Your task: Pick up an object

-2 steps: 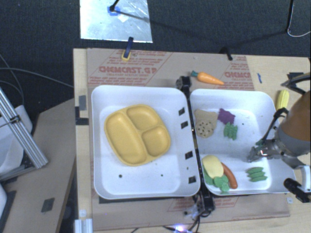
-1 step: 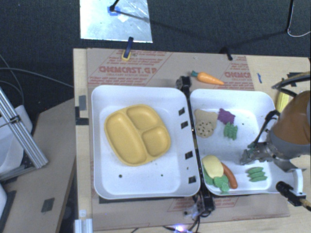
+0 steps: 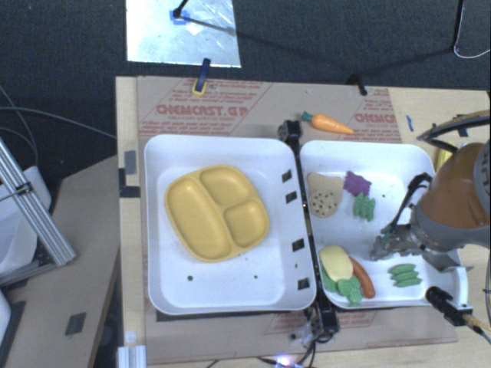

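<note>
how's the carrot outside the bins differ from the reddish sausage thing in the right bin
The carrot lies on the bench behind the bins; the sausage lies inside the right bin, near its front. The carrot is bright orange with a green top; the sausage is a darker red-orange, with no green. The carrot lies alone; the sausage lies against a yellow piece and a green one. Both are long, thin toy foods.

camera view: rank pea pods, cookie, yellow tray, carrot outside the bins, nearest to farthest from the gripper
From the gripper, in the right bin:
1. Pea pods, just below it, same bin.
2. Cookie, same bin, upper left part.
3. Carrot, on the board above the bins.
4. Yellow tray, in the left bin, across the divider.
</note>
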